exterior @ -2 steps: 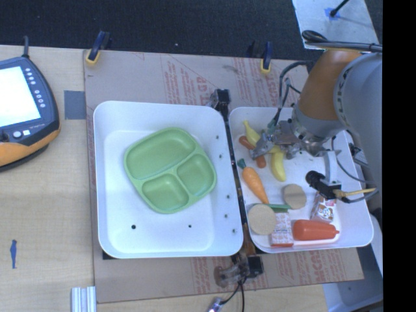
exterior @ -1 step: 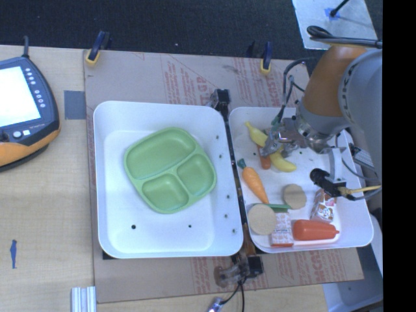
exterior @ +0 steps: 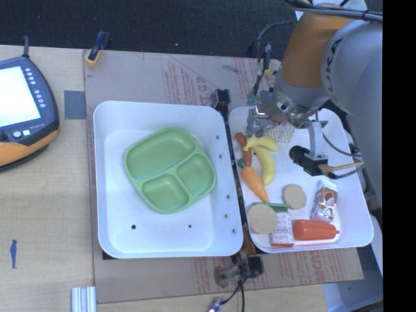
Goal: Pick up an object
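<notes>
The grey arm (exterior: 338, 51) with its orange band reaches in from three o'clock and bends down over the far end of the right bin (exterior: 356, 194). Its gripper (exterior: 263, 119) hangs at the bin's eleven o'clock corner, just above the stem end of a yellow banana (exterior: 265, 158). Whether the fingers are released or clenched cannot be told, since the wrist hides them.

The banana lies near the bin's left wall, curving toward six o'clock. An orange carrot (exterior: 253, 182) lies just beside it at its seven o'clock, touching or nearly so. A patterned packet (exterior: 281, 132) sits at the banana's one o'clock, partly under the wrist. Toward the middle of the bin lies a round tan biscuit (exterior: 294, 195); a larger round one (exterior: 262, 218) sits at its seven o'clock. A small wrapped packet (exterior: 324, 203) lies at the biscuit's three o'clock, and a red pepper-like piece (exterior: 314, 229) lies along the near edge.

The left bin (exterior: 110, 194) holds a green divided plate (exterior: 170, 169). At nine o'clock on the bench (exterior: 45, 239) rests an orange-edged control pendant (exterior: 23, 109).
</notes>
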Available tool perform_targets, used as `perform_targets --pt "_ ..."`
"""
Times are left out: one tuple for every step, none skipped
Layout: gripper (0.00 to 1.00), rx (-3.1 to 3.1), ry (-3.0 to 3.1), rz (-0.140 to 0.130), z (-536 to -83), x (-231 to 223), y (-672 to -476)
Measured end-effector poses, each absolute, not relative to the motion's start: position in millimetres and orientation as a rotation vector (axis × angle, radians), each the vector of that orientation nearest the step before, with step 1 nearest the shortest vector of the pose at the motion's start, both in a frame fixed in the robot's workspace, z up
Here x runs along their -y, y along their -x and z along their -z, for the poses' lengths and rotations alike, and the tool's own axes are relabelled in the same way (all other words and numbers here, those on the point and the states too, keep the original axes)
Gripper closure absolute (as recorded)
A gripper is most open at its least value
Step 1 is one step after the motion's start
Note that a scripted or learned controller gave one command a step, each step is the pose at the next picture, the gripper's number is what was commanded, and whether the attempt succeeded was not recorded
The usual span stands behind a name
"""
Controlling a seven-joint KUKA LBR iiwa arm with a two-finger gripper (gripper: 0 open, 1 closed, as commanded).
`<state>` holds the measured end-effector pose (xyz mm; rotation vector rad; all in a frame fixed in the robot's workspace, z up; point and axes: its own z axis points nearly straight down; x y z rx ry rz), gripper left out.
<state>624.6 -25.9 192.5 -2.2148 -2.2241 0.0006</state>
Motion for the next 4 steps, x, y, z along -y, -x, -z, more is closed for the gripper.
perform_targets --pt "0.0 2.223 2.215 -0.003 -192 27 -624.2" --pt "0.0 2.22 2.216 -0.005 -192 69 -619.0" --pt "0.0 2.23 2.224 0.005 -104 114 -639.9" --pt "0.0 2.231 2.228 0.006 -100 102 -660.2"
